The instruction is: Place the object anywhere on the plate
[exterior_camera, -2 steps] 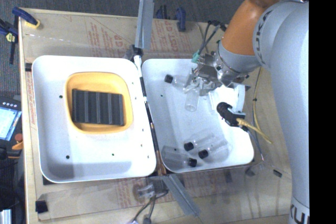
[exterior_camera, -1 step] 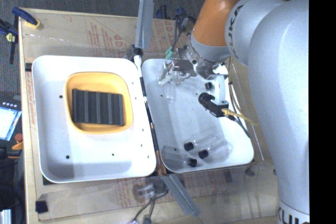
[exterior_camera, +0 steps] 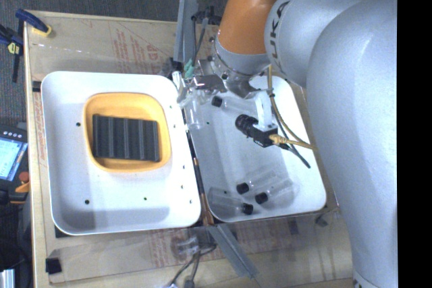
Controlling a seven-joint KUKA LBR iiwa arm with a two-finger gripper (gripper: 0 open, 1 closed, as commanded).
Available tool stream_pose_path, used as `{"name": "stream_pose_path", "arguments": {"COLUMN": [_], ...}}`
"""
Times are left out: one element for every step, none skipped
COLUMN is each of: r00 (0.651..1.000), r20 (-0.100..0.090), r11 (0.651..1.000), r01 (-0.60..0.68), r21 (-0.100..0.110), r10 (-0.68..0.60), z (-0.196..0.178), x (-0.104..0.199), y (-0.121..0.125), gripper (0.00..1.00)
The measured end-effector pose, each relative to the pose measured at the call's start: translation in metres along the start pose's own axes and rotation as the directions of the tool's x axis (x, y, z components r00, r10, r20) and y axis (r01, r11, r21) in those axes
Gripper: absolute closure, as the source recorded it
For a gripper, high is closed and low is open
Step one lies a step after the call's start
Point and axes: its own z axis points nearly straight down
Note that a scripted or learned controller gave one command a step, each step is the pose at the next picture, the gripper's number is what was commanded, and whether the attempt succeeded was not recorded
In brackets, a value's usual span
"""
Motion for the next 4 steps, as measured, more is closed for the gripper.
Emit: {"name": "stream_pose_path", "arguments": {"r00": [1.0,1.0,0.96,0.858], "r20": [0.0,0.0,0.0,0.001], "r11": [1.0,1.0,0.96,0.858], "r01": [0.0,0.002,0.28,0.514], "r21": [0.0,0.002,-0.003,-0.003], "r10": [0.0,-0.002,-0.28,-0.514], "z": [0.0,-0.009,-0.032,-0.13], "x": [0.0,0.0,0.023,0.059], "y": [0.0,0.0,0.048,0.053], "gripper": [0.0,1.0,1.0,1.0]}}
